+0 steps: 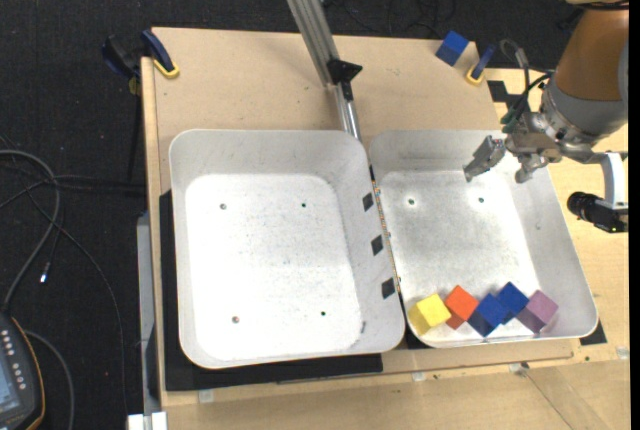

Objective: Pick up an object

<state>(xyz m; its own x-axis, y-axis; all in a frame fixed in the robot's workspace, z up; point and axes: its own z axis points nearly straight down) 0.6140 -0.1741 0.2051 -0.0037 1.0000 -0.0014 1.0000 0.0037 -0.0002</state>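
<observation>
Several small blocks lie in a row along the near edge of the right bin (pixel 560 228): a yellow block (pixel 431 312), an orange block (pixel 461 305), a dark blue block (pixel 499 307) and a purple block (pixel 539 310). My gripper (pixel 507 162) hangs over the far right part of that bin, well above and behind the blocks. Its two fingers are spread apart and nothing is between them.
The left bin (pixel 180 178) stands beside the right one. A blue block (pixel 453 47) lies on the bench at the back right, outside the bins. A slanted metal pole (pixel 305 3) crosses above the back of the bench. Clamps sit at the bench's far corners.
</observation>
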